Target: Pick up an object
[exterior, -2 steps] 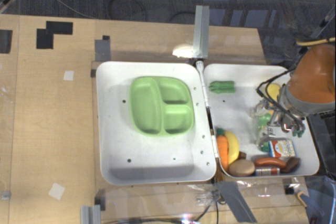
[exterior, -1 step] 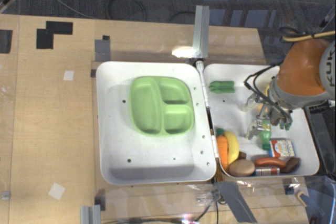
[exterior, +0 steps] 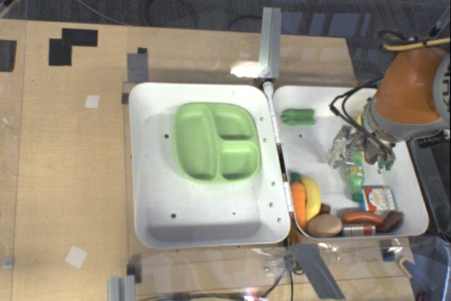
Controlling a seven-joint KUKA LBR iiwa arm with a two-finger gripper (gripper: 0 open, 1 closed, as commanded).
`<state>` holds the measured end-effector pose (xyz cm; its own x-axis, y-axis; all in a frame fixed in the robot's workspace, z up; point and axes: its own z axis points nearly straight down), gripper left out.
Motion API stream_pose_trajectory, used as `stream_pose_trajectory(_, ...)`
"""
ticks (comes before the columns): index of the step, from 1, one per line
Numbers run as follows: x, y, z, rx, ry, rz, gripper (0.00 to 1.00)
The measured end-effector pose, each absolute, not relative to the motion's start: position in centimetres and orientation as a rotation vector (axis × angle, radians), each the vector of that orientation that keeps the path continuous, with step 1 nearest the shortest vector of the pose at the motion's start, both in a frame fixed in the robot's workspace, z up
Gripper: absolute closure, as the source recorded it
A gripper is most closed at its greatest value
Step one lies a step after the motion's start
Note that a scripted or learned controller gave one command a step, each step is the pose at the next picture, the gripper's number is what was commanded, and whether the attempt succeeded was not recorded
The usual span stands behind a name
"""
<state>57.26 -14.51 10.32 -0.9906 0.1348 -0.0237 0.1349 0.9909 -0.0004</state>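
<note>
My gripper [exterior: 356, 155] hangs low over the right bin [exterior: 310, 144], near its right side, under the orange wrist band. Its metal fingers stand right above a green bottle [exterior: 356, 180] that lies below them. Along the bin's front edge lie a carrot [exterior: 299, 202], a banana [exterior: 311, 192], a brown round item [exterior: 325, 225], a red-brown sausage [exterior: 370, 219] and a small colourful box [exterior: 378, 197]. A green oblong piece [exterior: 297, 116] lies at the bin's back left. Nothing is visibly held between the fingers.
The left bin [exterior: 151, 222] holds a green divided plate [exterior: 215, 142]. A metal post [exterior: 270, 42] rises behind the seam between the bins. Black cables [exterior: 345, 103] loop beside the wrist.
</note>
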Motion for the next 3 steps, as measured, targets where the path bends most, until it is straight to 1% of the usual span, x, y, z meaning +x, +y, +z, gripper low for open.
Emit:
stream_pose_trajectory(1, 52.1, -11.4, 9.1, 0.039, 3.121, -0.005, 1.0)
stream_pose_trajectory(2, 53.2, -18.4, 12.8, -0.369, 3.11, -0.006, 1.0)
stream_pose_trajectory(3, 52.6, -11.9, 9.1, -0.399, 3.1, -0.005, 1.0)
